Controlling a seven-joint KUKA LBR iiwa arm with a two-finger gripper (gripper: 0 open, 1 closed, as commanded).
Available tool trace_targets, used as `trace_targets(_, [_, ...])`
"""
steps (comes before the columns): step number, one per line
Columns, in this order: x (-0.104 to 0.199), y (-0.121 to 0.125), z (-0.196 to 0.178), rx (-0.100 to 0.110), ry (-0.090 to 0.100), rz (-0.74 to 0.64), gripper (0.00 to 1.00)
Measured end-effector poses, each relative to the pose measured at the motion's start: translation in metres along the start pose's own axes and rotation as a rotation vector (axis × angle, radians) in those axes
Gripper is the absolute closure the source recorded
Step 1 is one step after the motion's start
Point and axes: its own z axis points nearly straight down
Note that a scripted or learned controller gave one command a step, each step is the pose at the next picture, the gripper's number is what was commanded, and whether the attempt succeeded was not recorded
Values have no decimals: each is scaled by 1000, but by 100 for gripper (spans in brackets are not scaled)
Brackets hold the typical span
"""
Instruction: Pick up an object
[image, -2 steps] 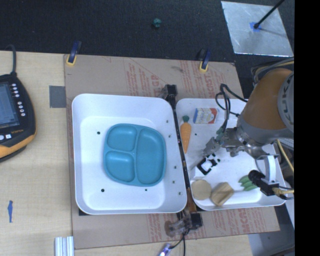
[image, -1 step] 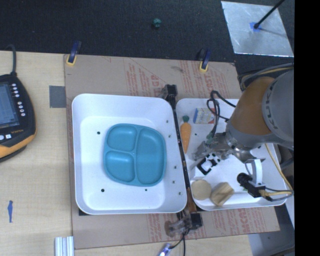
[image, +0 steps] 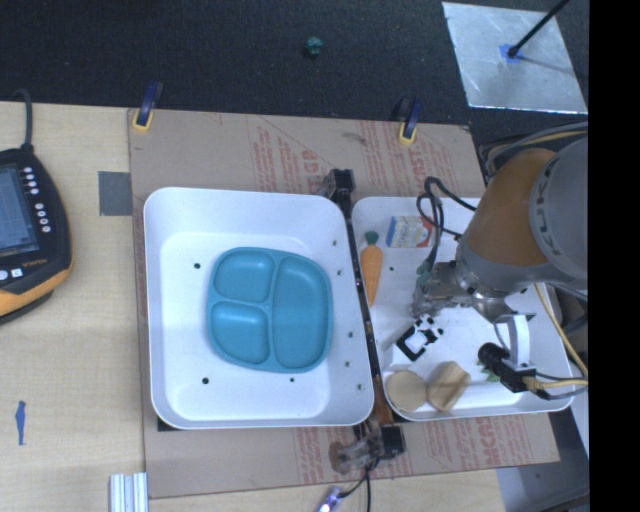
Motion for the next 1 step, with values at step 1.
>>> trace_targets(1, [-1, 0, -10, 2, -1, 0, 100])
